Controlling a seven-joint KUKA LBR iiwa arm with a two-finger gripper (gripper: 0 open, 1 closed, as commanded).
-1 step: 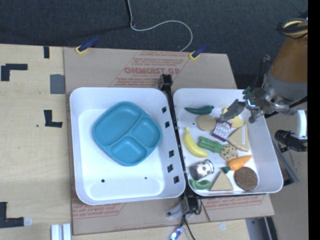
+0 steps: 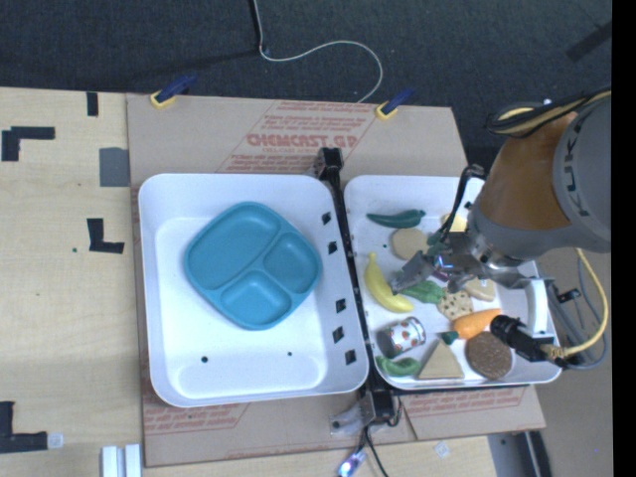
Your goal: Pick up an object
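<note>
The right bin [image 2: 517,378] holds several toy foods. Among them are a yellow banana [image 2: 383,284], a dark green pepper [image 2: 396,218], a beige round piece [image 2: 405,241], a carrot [image 2: 475,323], a small can [image 2: 402,337], a brown disc [image 2: 489,356] and a tan wedge [image 2: 443,364]. My gripper [image 2: 427,266] is low in this bin, just right of the banana. It sits over a green leafy piece [image 2: 425,292] and beside a speckled cracker [image 2: 457,302]. The wrist and arm hide the bin's right middle.
The left bin [image 2: 159,296] holds a blue divided plate [image 2: 252,263]. A black divider with clips [image 2: 340,256] runs between the bins. Both bins rest on a cardboard sheet [image 2: 298,132]. A white cable [image 2: 328,53] loops across the dark floor behind.
</note>
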